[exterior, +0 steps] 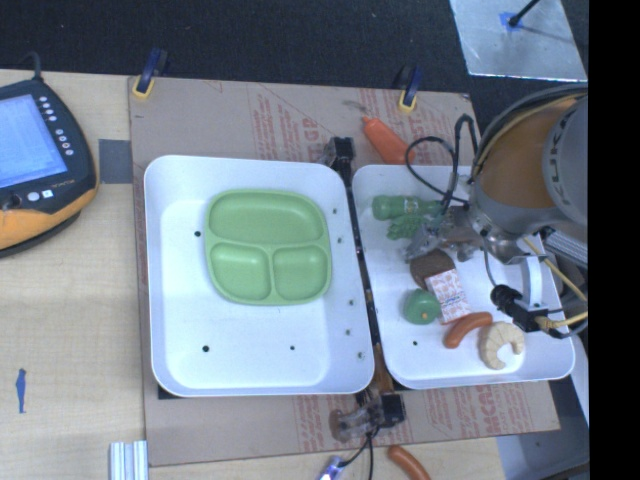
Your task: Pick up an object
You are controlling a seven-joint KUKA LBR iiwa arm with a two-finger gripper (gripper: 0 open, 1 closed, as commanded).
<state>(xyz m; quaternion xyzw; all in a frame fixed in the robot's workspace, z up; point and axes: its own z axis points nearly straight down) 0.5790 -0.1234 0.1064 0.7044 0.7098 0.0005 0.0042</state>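
The right bin (400,373) holds several small items. There is a green bottle-shaped toy (393,207), a green leafy piece (408,228), a brown block (431,265), a white and red packet (447,293), a green ball (420,308), a red sausage (467,329) and a beige pastry (500,345). My gripper (441,233) reaches in from the right and hangs low over the bin's upper middle. It is right beside the leafy piece and just above the brown block. Its tip is dark and partly hidden by cables.
The left bin (180,348) holds a green divided plate (268,246). An orange carrot (385,140) lies on the cardboard behind the right bin. Another sausage (410,460) lies at the front edge. A teach pendant (40,163) rests at the far left.
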